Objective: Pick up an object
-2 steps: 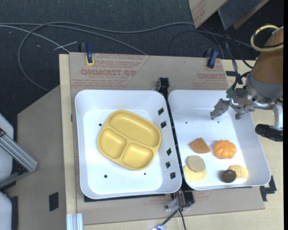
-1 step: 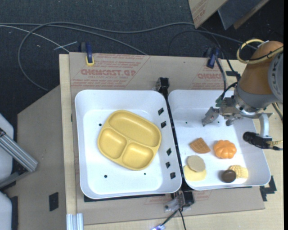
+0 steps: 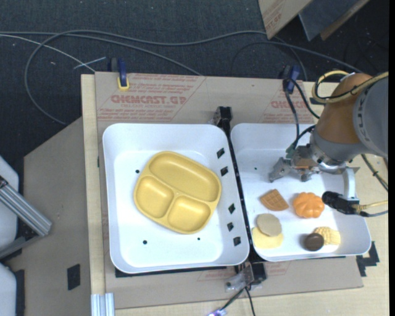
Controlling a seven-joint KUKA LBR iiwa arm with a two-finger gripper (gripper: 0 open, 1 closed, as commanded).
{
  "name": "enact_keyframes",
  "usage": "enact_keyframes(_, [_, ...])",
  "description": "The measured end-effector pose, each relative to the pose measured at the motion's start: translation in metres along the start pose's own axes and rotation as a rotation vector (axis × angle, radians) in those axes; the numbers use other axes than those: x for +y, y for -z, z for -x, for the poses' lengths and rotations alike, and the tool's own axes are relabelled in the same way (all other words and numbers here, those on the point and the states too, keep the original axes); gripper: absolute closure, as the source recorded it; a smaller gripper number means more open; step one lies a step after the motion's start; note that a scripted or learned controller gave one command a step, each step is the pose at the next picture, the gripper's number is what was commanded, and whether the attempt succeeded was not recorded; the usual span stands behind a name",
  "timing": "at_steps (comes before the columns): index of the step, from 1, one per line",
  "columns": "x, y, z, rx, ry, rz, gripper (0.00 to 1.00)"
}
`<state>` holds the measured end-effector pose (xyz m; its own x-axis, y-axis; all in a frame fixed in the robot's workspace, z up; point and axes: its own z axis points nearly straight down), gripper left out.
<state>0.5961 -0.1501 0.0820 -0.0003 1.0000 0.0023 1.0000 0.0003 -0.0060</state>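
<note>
The right bin (image 3: pixel 247 145) holds several toy foods. A tan waffle-like cracker (image 3: pixel 273 200) lies near its middle, with an orange pumpkin-like piece (image 3: pixel 308 205) to its right. A beige round piece (image 3: pixel 268 224) rests on a pale yellow slab (image 3: pixel 264 241) at the front. A yellow corn cob (image 3: pixel 329 235) with a brown piece (image 3: pixel 313 242) against it sits at the front right. My gripper (image 3: pixel 291 173) hangs over the bin's back half, just behind the cracker and pumpkin. Its fingers are spread open with nothing between them.
The left bin (image 3: pixel 117 185) holds a yellow divided plate (image 3: pixel 178 192). A black divider with clips (image 3: pixel 229 185) runs between the bins. Cables lie on the dark floor behind the bench, and a cardboard box (image 3: pixel 290 15) stands at the back right.
</note>
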Motion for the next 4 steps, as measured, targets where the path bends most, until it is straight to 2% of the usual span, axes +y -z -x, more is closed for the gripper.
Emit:
enact_keyframes(1, [0.002, 0.014, 0.0, -0.001, 0.0, 0.007, 1.0])
enact_keyframes(2, [0.009, 0.077, -0.005, -0.004, 0.001, 0.014, 1.0])
enact_keyframes(3, [0.01, 0.131, -0.005, -0.003, 0.001, 0.012, 1.0])
enact_keyframes(4, [-0.018, 0.135, -0.054, 0.0, 0.003, 0.002, 1.0])
